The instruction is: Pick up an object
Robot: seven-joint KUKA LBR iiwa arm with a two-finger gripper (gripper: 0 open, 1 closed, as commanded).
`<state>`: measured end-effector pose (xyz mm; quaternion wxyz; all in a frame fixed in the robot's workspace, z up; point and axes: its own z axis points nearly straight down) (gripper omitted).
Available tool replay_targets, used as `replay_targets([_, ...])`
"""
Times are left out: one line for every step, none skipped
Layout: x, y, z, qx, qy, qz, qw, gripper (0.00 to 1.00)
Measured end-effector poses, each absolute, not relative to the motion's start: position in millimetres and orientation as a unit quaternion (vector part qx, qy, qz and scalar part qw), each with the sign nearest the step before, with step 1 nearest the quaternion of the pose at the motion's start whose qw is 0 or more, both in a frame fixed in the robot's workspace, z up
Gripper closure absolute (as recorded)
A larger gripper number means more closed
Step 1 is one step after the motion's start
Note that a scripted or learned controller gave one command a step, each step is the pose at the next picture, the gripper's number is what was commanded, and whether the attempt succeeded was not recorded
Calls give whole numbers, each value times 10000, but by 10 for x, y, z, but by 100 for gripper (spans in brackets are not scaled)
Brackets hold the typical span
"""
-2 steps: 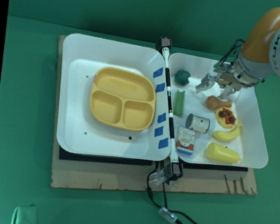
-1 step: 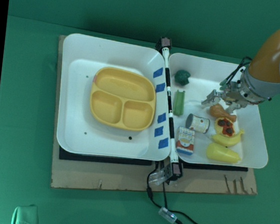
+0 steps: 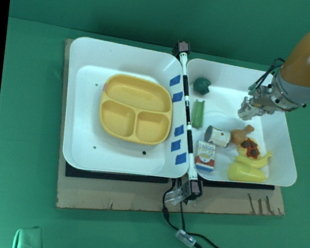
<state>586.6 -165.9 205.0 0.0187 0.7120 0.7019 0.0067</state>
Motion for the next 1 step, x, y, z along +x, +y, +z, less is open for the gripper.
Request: replay_targets([5742,-1292,2225,7082,7060,29,60,100])
